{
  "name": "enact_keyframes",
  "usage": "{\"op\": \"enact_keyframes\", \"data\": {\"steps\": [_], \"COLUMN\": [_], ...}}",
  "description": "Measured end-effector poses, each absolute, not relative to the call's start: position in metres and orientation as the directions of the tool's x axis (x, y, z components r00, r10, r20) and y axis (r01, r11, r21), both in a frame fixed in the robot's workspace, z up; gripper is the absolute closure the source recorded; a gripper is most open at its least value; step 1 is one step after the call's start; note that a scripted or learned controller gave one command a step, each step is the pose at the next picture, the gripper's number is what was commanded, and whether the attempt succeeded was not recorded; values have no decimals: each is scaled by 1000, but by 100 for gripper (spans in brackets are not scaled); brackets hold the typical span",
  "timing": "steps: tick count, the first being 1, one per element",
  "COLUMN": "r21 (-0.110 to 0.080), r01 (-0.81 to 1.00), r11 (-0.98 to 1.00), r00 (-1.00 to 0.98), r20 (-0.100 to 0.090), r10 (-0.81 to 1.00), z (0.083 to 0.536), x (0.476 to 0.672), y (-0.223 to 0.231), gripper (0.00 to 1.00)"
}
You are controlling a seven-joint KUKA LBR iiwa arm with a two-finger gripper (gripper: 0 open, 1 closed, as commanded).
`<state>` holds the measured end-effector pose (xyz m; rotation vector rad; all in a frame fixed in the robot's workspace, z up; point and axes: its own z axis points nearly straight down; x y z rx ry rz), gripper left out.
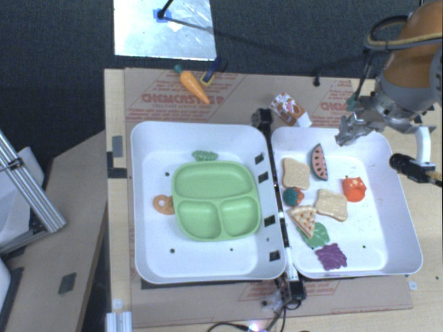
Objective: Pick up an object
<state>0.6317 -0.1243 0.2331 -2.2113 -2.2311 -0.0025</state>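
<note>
Overhead, the counter [83, 185] carries two white bins side by side. The left bin [149, 254] holds a green divided plate [214, 200], with an orange pretzel-shaped ring [164, 204] touching its left edge. The right bin [394, 234] holds the pickable toys: two bread slices [295, 173] [331, 205], a watermelon slice [318, 161], a red tomato-like piece [354, 189], a pizza wedge [304, 220] and purple grapes [331, 256]. A carrot [194, 86] and a small carton [289, 109] lie outside, beyond the bins. The end effector [348, 133] hangs over the right bin's far rim; its grip state cannot be told. The watermelon slice lies nearest, just nearer the camera and to the left.
</note>
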Motion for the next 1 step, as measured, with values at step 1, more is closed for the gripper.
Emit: {"op": "enact_keyframes", "data": {"steps": [1], "r21": [-1], "r01": [1000], "r11": [8], "r00": [-8], "r20": [1], "r10": [1000], "z": [240], "x": [594], "y": [-82], "gripper": [100]}}
